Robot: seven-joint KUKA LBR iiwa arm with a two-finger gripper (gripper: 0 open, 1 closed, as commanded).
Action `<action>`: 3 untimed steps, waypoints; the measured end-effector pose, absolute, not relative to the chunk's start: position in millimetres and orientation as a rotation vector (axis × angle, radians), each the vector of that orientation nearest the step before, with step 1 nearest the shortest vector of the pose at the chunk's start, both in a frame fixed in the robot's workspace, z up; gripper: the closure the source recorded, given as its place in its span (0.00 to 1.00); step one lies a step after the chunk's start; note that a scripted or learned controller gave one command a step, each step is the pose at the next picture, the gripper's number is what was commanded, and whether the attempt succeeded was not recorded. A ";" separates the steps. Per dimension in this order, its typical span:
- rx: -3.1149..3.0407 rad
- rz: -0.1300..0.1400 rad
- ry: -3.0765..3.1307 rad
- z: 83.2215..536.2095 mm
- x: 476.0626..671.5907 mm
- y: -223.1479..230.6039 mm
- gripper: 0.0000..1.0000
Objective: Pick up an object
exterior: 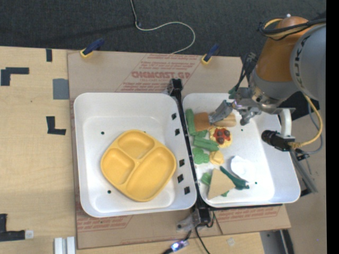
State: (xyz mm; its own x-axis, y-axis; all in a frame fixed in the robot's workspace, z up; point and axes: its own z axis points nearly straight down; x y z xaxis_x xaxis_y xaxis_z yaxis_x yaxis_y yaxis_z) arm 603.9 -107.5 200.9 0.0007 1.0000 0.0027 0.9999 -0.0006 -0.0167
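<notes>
From the camera above the worktop [32, 142], two shallow white bins sit side by side on a sheet of brown cardboard [153, 75]. The left bin [87, 110] carries a yellow divided plate [139, 164], lying flat in its near half with three compartments facing up. The right bin [275, 189] carries a small heap of toy food along its left side: a brown bread-like piece [203, 121] at the far end, green vegetable pieces [201, 142] just beside the shared wall, a small piece with red and yellow spots [221, 135] to their right, a white round piece [239, 167] nearer the middle, and a tan wedge [220, 185] at the near end with a dark green strip [234, 176] lying across it. The grey arm [312, 57] with its orange band [278, 54] reaches in from the right, and the end effector [233, 112] hangs over the far part of the right bin, directly above the bread-like piece and the spotted piece. Its two fingers [220, 111] stand spread apart, released, with nothing between them. A white cable [164, 28] loops across the dark floor [63, 9] beyond the cardboard, and two blue and yellow clamps [92, 47] grip the cardboard's far edge.
</notes>
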 end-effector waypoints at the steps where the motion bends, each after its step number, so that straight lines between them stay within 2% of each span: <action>1: -2.217 0.004 -2.221 207.6 606.4 -107.6 0.00; 2: -2.216 0.011 -2.216 146.7 599.3 -114.6 0.00; 3: -2.220 0.002 -2.221 86.4 594.9 -113.5 0.00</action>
